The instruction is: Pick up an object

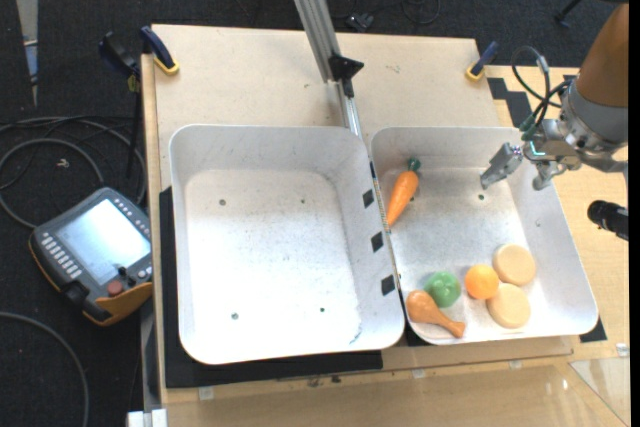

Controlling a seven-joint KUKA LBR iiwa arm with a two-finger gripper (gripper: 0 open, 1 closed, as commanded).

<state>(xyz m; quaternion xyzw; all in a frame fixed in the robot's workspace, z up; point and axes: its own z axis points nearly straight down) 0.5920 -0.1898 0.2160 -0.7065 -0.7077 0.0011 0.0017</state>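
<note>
Two shallow white bins sit side by side on a wooden bench, seen from above at a slant. The right bin [470, 150] holds the objects: a toy carrot [401, 194] near its far left wall, and along its near edge a green ball-like toy [442, 289], a tan drumstick-shaped toy [432, 312], an orange ball [481, 282] and two pale round pieces [512, 285]. The gripper [520, 166] hangs over the far right side of this bin, its two fingers spread apart with nothing between them. The pick appears not yet begun. The carrot lies left of the gripper, well apart; the cluster sits nearer the camera.
</note>
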